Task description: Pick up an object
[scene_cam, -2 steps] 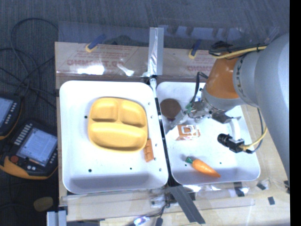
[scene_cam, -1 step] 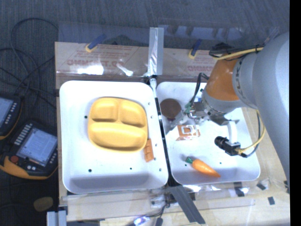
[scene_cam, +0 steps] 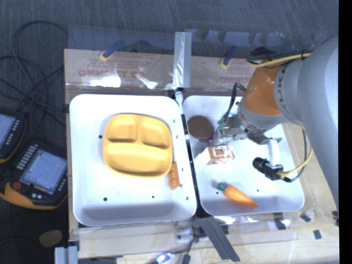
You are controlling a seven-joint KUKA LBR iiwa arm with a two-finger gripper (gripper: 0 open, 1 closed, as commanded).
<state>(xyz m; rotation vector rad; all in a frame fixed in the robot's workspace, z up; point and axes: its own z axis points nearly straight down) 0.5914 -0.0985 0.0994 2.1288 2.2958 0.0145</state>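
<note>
In the right bin (scene_cam: pixel 286 199), a brown round disc (scene_cam: pixel 199 127) lies at the far left. A small orange-and-white packet (scene_cam: pixel 220 154) sits just in front of it, and an orange carrot (scene_cam: pixel 238 194) with a green tip lies near the front wall. My gripper (scene_cam: pixel 224 130) hangs low over the bin, just right of the disc and just behind the packet. The grey wrist with its orange band (scene_cam: pixel 263 97) hides what lies directly beneath it.
The left bin (scene_cam: pixel 88 202) holds a yellow divided plate (scene_cam: pixel 137 144), with a small orange piece (scene_cam: pixel 174 176) by its right wall. A black cable connector (scene_cam: pixel 266 168) hangs over the right bin. Cables and handheld control units lie at the far left.
</note>
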